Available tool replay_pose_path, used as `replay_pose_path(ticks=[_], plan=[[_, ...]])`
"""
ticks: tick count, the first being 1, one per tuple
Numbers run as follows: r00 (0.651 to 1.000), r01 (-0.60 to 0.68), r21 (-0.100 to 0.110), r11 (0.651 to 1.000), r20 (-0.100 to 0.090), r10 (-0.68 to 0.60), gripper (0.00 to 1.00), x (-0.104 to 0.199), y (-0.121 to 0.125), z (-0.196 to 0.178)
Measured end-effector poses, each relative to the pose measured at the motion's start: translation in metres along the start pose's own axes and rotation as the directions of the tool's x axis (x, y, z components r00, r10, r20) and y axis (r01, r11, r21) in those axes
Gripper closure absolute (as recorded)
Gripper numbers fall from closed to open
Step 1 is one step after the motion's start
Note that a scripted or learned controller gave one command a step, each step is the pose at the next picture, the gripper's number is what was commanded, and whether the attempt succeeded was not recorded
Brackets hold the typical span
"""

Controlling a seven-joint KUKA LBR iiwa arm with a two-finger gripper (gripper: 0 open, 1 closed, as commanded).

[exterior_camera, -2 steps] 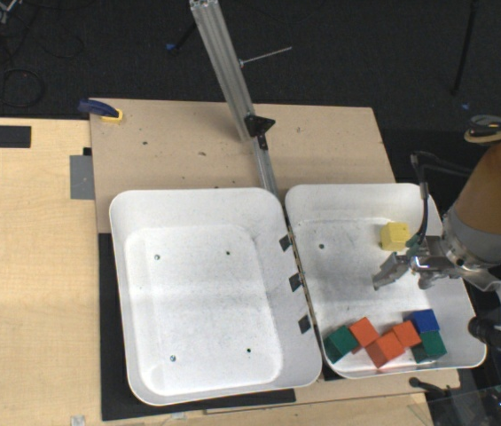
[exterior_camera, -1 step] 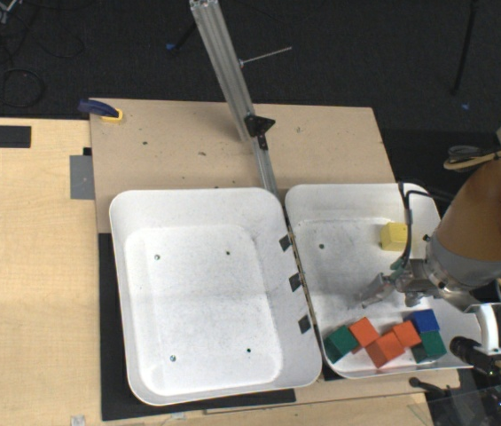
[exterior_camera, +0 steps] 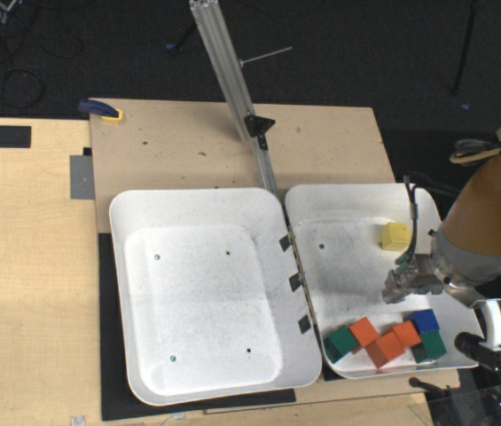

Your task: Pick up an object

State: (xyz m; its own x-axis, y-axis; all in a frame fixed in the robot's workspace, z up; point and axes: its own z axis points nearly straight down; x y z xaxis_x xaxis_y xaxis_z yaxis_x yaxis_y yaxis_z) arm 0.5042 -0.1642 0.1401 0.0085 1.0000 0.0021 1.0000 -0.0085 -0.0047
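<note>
The right bin (exterior_camera: 339, 211) holds a yellow block (exterior_camera: 395, 235) near its far right side. Several blocks lie clustered along its near edge: a green one (exterior_camera: 341, 341), an orange one (exterior_camera: 364, 331), a larger orange one (exterior_camera: 392, 343), a blue one (exterior_camera: 424, 320) and a dark green one (exterior_camera: 428, 348). My gripper (exterior_camera: 404, 284) hangs low over the bin floor, between the yellow block and the cluster, just left of the blue block. Nothing shows between its fingers.
The left bin (exterior_camera: 144, 211) lies beside the right one, joined by black clips (exterior_camera: 296, 281). A slanted metal rail (exterior_camera: 229, 69) rises behind the bins. My arm's orange band (exterior_camera: 481, 211) fills the right side over the bin's rim.
</note>
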Motion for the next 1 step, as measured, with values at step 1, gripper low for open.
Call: replay_pose_path(ticks=[1], plan=[[1.000,0.010,-0.008,1.000,0.003,-0.010,1.00,0.0033,0.0080,-0.0590]])
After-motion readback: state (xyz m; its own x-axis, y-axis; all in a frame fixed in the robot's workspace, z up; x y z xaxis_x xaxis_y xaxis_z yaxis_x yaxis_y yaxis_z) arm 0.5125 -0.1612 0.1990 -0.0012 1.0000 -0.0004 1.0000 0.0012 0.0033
